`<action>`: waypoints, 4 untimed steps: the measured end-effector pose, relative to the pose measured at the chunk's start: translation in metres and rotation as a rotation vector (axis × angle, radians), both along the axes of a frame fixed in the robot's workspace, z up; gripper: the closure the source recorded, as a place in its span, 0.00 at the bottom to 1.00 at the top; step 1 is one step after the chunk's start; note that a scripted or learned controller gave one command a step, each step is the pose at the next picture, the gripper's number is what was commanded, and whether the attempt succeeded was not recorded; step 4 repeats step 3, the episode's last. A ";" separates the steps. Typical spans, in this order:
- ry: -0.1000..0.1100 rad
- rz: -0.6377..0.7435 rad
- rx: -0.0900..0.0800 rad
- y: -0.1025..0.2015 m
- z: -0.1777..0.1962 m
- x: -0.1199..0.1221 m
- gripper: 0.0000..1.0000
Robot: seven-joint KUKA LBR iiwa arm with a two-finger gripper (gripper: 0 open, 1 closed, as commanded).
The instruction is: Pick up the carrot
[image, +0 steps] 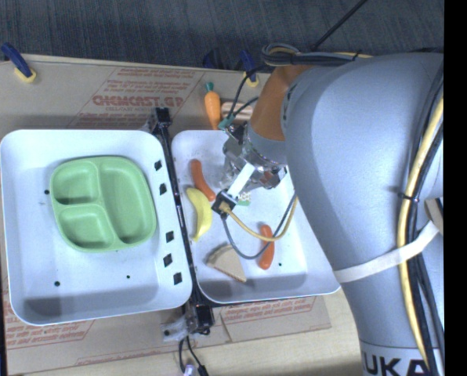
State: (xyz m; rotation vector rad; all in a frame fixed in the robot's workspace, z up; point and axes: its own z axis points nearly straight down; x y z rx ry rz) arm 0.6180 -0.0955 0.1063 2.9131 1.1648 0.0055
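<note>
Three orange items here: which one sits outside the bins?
The green-topped carrot on the cardboard above the right bin; the other two lie inside it.

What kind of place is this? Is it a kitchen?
Probably a robot lab, not a kitchen: a grey robot arm reaches over a white bin holding a banana, and a carrot lies on cardboard.

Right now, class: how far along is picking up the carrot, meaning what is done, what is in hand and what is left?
Done: nothing yet; the carrot lies untouched by the right bin's far rim. In hand: the gripper hangs over that bin, apart from the carrot. Left: reach it, grasp, lift.
</note>
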 end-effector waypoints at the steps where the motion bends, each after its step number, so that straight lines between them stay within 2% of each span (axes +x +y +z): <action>1: 0.008 0.083 0.004 0.002 0.088 -0.034 1.00; 2: 0.008 0.250 0.003 -0.024 0.193 -0.045 1.00; 3: 0.010 0.261 0.003 -0.099 0.138 -0.099 1.00; 4: 0.010 0.261 0.003 -0.099 0.138 -0.099 1.00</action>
